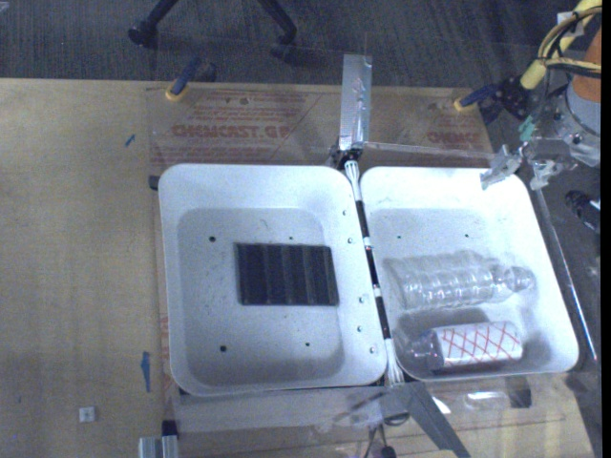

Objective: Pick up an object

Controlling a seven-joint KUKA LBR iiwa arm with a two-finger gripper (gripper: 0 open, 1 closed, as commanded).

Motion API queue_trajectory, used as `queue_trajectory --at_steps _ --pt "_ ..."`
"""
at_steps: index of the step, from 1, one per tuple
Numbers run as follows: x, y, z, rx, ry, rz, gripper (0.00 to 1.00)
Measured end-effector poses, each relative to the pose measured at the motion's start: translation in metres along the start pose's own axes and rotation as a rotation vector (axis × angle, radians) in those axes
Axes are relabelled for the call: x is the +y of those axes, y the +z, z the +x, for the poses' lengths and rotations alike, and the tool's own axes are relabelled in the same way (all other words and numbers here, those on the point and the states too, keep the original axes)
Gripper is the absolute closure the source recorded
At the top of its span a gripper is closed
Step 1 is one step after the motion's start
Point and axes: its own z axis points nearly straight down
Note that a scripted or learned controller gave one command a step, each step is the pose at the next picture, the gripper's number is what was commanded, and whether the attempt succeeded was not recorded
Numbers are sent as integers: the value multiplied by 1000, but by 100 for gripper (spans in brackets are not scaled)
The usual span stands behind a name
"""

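1. Dark carpet is showing behind the bench [67, 256], with black legs of a stand [215, 3] spreading across it near the top edge.
2. Two white bins are sitting side by side on the bench: the left bin [181, 218] and the right bin [401, 194], their inner rims touching along the middle.
3. A clear plastic bottle [463, 281] is lying on its side in the right bin, ribbed along its body, with its cap end pointing toward the bin's right rim.
4. A smaller bottle [473, 343] is lying just beside it, along the near edge of the same bin; it is wearing a white label crossed with a red lattice, and its dark end is pointing toward the middle rim. No words can be read on it.
5. A dark ribbed rectangle [286, 274] is lying flat at the middle of the left bin's floor.
6. A clear sheet [248, 127] is lying under the far edges of the bins, carrying reddish mirrored print too faint to read for certain.
7. The gripper [506, 165] is hanging over the far right corner of the right bin, well apart from both bottles; whether its fingers are spread or closed cannot be told.
8. Yellow cables [558, 41] are looping above the arm at the top right corner.
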Motion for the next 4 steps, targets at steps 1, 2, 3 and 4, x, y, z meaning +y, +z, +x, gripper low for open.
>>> queue_trajectory --at_steps 1,2,3,4 --pt "-55 48 -2 -1 76 0 0" --pt "-54 37 -2 -3 74 -3 100" --pt "-54 37 -2 -3 74 -3 0" --pt "-53 26 -3 -5 74 -7 100"
